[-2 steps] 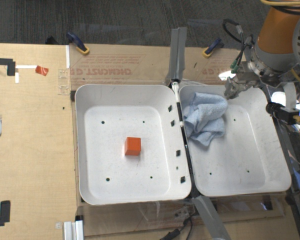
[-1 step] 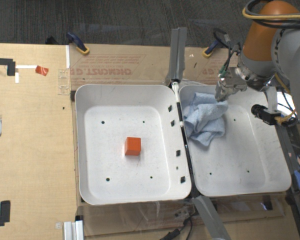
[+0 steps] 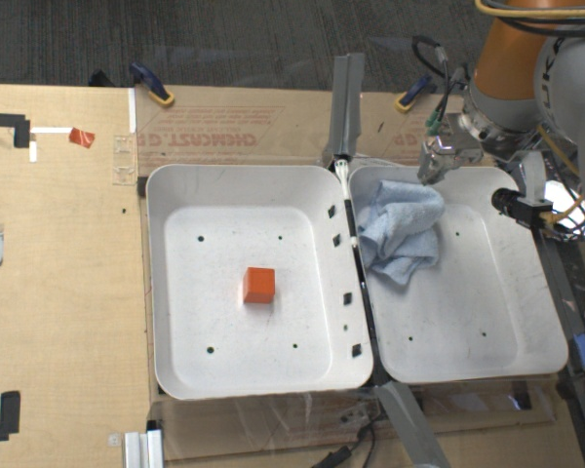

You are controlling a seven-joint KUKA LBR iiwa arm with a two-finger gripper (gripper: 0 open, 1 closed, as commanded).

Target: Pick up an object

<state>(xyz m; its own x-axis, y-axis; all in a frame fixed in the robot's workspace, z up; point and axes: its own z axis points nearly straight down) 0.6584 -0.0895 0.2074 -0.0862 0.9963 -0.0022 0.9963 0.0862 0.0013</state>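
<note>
Nearest the camera: front lips of two shallow white plastic bins, side by side on a brown cardboard-covered bench [image 3: 224, 130]. A grey metal divider bar [image 3: 347, 115] runs between them, with small black clips along the seam.

Left white bin [image 3: 171, 359]: a small orange-red cube [image 3: 259, 286] sits flat on the floor, a little nearer than centre, well apart from the walls. It lies far to the left of the gripper and nearer the camera, across the divider. Nothing touches it.

Right white bin [image 3: 526, 349]: near half of the floor bare apart from a few dark dots. Further in, a crumpled pale blue cloth [image 3: 402, 227] is heaped against the bin's left wall, reaching into the far-left corner. Its upper fold rises toward the gripper.

Two-finger metal gripper [image 3: 433, 167]: hangs over the far-left corner of the right bin, directly above the far edge of the cloth. The fingertips look to be at or just touching the cloth's top fold; contact can't be confirmed from this angle. Whether the fingers are spread or closed can't be told either, since the tips blur into the fabric and the bin rim. No cloth seen clearly pinched between them.

Above and right of the gripper: grey arm with an orange band [image 3: 522, 42], cables trailing off the wrist.

Far edge: two blue-and-yellow clamps [image 3: 151, 83] pin the cardboard to the bench, one left of the gripper, one just behind it. Far left, a pale wooden board [image 3: 49, 281] with a small red tag [image 3: 81, 137].
</note>
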